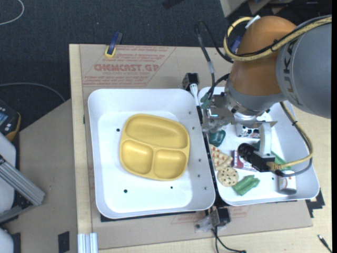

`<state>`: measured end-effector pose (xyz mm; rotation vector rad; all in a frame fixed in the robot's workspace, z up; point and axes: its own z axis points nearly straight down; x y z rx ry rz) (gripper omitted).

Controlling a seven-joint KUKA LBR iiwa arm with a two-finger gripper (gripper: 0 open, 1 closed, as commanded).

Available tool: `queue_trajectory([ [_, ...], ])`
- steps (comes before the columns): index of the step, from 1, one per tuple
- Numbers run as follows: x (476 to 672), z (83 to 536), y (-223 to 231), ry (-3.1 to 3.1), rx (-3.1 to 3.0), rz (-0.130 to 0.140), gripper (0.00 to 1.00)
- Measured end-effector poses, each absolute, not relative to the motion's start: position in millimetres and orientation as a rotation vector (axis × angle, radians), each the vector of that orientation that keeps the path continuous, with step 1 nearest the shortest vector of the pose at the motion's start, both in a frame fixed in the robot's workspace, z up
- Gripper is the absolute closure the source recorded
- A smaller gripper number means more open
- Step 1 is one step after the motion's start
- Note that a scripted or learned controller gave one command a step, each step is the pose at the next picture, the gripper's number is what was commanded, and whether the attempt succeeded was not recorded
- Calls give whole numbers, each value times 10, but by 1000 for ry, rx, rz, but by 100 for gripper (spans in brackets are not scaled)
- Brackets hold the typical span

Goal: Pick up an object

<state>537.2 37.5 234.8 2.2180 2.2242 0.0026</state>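
Camera view: grey arm (310,62) with orange band (260,51) comes in from the right and hangs over the right bin (289,136). Gripper (215,125) points down at that bin's left edge, close to the divider between the bins. Jaw state: cannot tell, the wrist body blocks the line of sight. Nothing visibly held.

Pickable stuff is all in the right bin, bunched in its left and lower part. Teal object (217,137) sits directly under the gripper tip; touching or not, can't tell. Just below it in the picture lies a waffle-pattern cracker (218,157), then a round cookie (227,176) touching or nearly touching the cracker. Green pod-shaped toy (246,184) lies beside the cookie, towards the right, near the bin's front rim. Small white-and-red item (287,182) lies further right, apart from the pod; too small to name.

Left bin (100,141) holds one yellow divided plate (155,146), three compartments, lying flat near the middle, turned slightly askew, well apart from the gripper.

Both bins rest on a cardboard sheet (131,67) with red CHEMCAST print. Blue-and-yellow clip (112,45) sits at the sheet's far edge. Dark carpet (79,9) lies behind the bench.
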Motion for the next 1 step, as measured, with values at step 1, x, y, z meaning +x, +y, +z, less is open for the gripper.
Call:
queue_trajectory([
  [1,5436,2334,381,2222,2220,2,100],
])
